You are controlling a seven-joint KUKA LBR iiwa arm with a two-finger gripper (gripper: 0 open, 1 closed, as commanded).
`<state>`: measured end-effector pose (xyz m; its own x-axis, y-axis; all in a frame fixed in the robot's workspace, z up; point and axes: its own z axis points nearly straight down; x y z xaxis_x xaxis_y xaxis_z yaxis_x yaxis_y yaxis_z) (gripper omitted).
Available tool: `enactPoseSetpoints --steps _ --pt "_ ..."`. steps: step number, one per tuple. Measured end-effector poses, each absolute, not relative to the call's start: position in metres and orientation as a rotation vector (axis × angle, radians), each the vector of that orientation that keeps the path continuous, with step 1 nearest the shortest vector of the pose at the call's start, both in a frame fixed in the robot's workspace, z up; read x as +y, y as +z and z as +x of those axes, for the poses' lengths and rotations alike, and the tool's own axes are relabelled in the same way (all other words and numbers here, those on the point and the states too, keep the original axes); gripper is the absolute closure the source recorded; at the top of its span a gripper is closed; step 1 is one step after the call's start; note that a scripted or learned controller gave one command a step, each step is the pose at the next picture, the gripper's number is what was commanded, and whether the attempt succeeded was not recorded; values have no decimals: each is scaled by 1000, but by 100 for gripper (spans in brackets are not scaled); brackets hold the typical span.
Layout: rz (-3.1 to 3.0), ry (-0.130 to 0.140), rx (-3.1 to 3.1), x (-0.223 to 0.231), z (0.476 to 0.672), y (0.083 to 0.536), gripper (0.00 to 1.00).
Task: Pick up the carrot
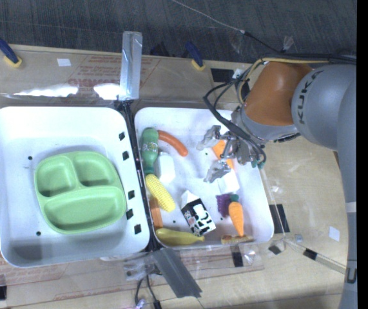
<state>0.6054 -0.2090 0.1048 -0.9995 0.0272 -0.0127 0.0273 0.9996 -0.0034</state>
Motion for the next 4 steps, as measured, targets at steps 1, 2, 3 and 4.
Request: enactPoseSetpoints --steps 1,2,3,4 --pt "35 -9 3120 -208 607 116 100" --pt "33 -9 3121 -208 607 116 0" --pt "26 -14 3110 -207 609 127 100" --pt "24 -14 3111 -207 609 127 0"
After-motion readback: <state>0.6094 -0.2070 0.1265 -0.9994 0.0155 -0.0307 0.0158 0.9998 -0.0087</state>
